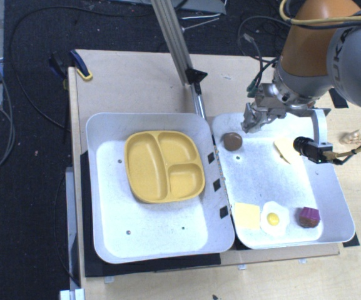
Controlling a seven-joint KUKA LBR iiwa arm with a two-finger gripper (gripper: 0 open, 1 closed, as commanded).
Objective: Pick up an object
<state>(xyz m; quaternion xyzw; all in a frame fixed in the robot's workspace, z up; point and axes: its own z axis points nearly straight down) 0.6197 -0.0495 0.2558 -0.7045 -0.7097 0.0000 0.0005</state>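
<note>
1. Two white bins side by side: left bin at lower centre, right bin at lower right.
2. Yellow divided plate lay in the left bin.
3. Brown round piece sat at the right bin's upper left corner, just left of the gripper.
4. Hovered over that corner, nothing seen between the fingers; open or closed, cannot tell.
5. Yellow block, fried egg and purple piece lined the right bin's lower edge.
6. Pale yellow wedge lay right of the gripper.
</note>
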